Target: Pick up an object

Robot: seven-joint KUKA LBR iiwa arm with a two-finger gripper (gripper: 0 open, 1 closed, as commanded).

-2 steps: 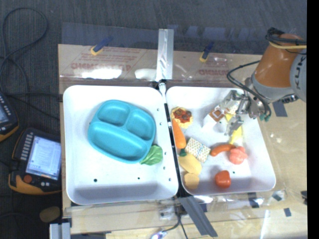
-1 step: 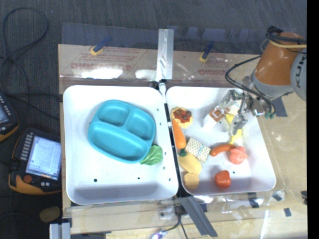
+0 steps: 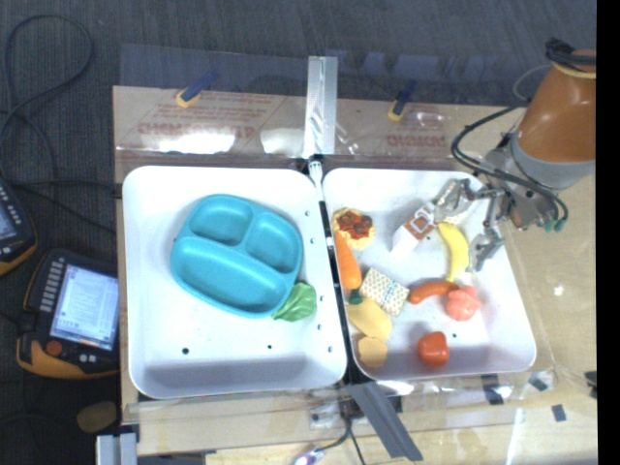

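1. Nearest the camera, at the front of the right bin (image 3: 504, 356): a red tomato-like toy (image 3: 433, 348); just behind it a pink round toy (image 3: 463, 303) touching a small orange-red sausage shape (image 3: 429, 291).
2. Likely target: the banana (image 3: 454, 248), lying in the right bin's back half, under the gripper (image 3: 474, 223); fingers spread wide apart, gripping nothing, one near the banana's far tip, one at its right flank.
3. Banana's long axis running near to far, slightly bowed; near tip pointing at the pink toy.
4. Risks, as a judgement: closing along that axis instead of across, so slipping off the curve; nudging the small white-and-orange box (image 3: 418, 225) just left; pinching the bin wall on the right.
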